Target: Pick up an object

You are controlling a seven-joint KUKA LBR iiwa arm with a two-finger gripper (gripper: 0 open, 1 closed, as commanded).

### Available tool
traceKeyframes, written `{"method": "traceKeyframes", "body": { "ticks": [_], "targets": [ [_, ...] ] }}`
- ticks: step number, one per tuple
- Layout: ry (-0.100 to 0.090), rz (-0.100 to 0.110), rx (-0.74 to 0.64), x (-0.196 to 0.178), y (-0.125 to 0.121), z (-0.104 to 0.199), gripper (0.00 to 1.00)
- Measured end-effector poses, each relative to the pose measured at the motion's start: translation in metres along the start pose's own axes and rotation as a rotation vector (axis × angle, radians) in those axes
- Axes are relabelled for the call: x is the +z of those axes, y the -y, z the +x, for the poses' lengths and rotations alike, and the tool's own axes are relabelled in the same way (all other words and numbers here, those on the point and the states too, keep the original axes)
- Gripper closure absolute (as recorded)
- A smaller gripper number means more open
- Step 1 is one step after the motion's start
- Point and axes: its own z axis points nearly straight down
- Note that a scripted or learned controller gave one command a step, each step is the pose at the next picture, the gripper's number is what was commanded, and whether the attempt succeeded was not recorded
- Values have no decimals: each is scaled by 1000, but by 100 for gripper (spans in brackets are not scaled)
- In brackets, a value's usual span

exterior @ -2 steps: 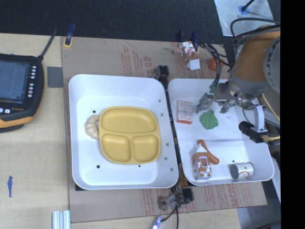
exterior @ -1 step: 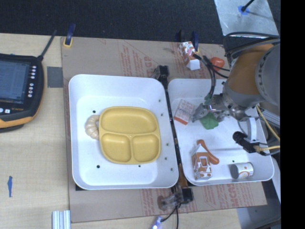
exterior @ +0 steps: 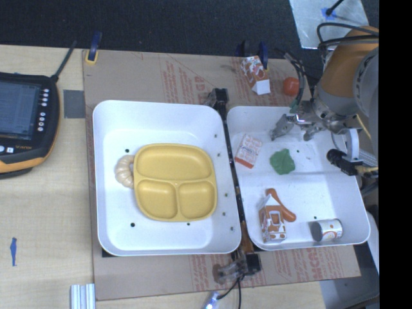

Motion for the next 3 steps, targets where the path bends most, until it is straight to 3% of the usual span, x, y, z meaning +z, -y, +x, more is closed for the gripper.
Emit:
{"method": "traceKeyframes", "body": {
  "ticks": [1,2,3],
  "targets": [
    [0,2,-1,-22,20,20,0],
    [0,3,0,6,44,16,0],
    [1,2,-1,14,50,45,0]
  ]
}}
